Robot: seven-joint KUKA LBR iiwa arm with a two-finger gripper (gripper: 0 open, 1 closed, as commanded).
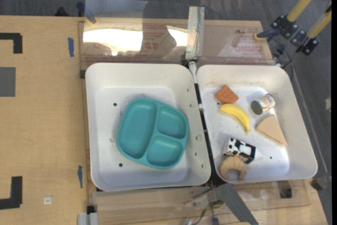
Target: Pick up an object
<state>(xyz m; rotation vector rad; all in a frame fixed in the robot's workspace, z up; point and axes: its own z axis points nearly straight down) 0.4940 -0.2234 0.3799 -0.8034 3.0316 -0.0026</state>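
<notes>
Five small objects, including a banana [236, 115], fill the right bin [301, 129].

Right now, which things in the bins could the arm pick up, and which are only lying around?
Could be picked up (right bin):
banana
orange cracker
tan wedge
small can
black-and-white toy
croissant

Only lying around:
teal divided plate in the left bin
blue tape on the bench

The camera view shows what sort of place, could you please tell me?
Probably a robotics lab's picking bench: two shallow white bins, left and right, a teal divided plate in one, toy food like a banana in the other.
</notes>
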